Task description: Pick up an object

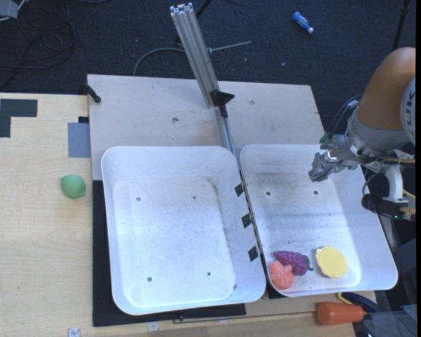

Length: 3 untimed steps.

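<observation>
Three small toy pieces lie bunched at the near end of the right-hand shallow white plastic bin (351, 216): a knobbly purple bunch of toy grapes (293, 260), its long axis running roughly left to right across the bin; a rounded orange-pink toy (281, 275) touching the grapes on their near-left side; and a flat, roundish yellow toy (331, 262) just to the right of the grapes, too compact to show any clear direction. The bin floor around them is smooth and white, dusted with grey scuffing toward the middle. Well apart from the cluster, the grey metal tool (323, 167) hangs over the far part of the same bin; whether it is released or clenched cannot be made out, and nothing is visible in it. It is carried by the grey arm with its glossy orange band (389, 90), reaching in from the right. The left-hand shallow white plastic bin (119, 167) sits alongside, black clips joining the two. A ribbed aluminium bar (196, 51) slants away beyond them. On the pale wooden table (28, 209) to the left rests a small green ball (73, 186). An orange cylindrical object (340, 313) lies just in front of the right bin.
</observation>
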### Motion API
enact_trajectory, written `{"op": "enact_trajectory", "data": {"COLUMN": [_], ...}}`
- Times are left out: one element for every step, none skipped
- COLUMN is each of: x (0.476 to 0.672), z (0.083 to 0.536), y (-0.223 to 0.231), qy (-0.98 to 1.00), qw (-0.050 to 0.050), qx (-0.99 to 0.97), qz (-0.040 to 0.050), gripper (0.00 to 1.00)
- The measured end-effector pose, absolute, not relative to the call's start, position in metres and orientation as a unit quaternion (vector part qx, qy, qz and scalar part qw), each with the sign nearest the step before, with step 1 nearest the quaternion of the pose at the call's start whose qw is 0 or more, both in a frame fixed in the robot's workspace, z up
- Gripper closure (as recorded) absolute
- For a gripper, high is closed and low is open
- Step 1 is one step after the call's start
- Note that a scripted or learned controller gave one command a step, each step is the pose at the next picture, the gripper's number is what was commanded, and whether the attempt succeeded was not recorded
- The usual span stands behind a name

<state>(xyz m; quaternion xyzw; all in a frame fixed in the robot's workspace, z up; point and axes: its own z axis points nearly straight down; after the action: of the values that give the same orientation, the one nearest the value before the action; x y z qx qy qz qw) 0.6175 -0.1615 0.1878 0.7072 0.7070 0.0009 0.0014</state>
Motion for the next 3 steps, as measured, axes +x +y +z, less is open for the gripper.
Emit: {"op": "enact_trajectory", "data": {"x": [0.622, 0.629, 0.632], "z": [0.250, 0.256, 0.242], "y": [-0.160, -0.111, -0.057], "qy": [0.707, 0.708, 0.708], "qw": [0.002, 0.000, -0.001], "qx": [0.707, 0.706, 0.706], "qz": [0.0015, 0.0005, 0.0000], "gripper": [1.00, 1.00, 1.00]}}
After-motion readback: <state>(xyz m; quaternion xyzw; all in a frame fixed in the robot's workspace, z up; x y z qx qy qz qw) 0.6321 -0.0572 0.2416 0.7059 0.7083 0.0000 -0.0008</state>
